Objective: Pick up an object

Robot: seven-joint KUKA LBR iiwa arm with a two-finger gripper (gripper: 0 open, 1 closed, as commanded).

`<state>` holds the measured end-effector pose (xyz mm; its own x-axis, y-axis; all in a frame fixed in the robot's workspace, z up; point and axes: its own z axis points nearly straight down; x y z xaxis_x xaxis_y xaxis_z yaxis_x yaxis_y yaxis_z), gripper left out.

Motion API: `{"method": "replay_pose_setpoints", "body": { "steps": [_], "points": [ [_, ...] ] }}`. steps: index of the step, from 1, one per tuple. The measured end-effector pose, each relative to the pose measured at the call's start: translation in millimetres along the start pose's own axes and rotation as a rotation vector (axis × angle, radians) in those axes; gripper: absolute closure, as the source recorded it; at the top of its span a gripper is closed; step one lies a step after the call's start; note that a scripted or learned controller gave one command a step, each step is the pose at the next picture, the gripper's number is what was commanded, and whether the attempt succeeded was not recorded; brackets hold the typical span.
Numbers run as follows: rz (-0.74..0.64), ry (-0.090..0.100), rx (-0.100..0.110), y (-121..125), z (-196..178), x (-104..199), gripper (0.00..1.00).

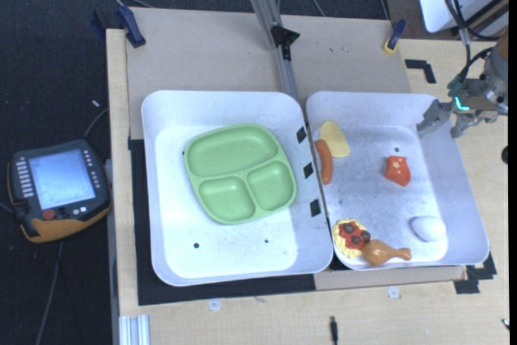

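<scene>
White plastic bins sit side by side on my bench. The left bin [161, 174] has a green lunch tray [241, 173] with three parts. The right bin [452, 174] has all the toy food. I see a red strawberry [397, 170], a white egg [427, 229], a hot dog [325, 161] next to a yellow piece [335, 140], a small pizza [349, 237] and a chicken leg [386, 254].

My gripper [454, 119] hangs at the top right edge of the right bin, by its rim. I cannot tell if its jaws are apart or together, because they are small and dark from here. Nothing looks stuck in them.

I think the strawberry is the best thing to grab. It sits alone, with bare floor all around it. It lies to the left of the gripper and a bit closer to the front of the bench. It is round, so no long side matters. The egg is near the front wall, so it looks harder.
</scene>
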<state>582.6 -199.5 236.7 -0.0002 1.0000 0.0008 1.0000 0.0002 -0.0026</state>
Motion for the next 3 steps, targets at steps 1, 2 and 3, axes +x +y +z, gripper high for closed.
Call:
{"method": "replay_pose_setpoints", "body": {
  "steps": [1, 2, 3],
  "points": [
    [-0.001, -0.001, -0.003, 0.7, -1.2, 0.0, 0.0],
    [0.001, 0.002, 0.004, -5.9, 60.0, 0.6, 0.0],
    [0.0, 0.002, 0.005, -8.6, 123.6, 3.5, 0.0]
  ]
}}
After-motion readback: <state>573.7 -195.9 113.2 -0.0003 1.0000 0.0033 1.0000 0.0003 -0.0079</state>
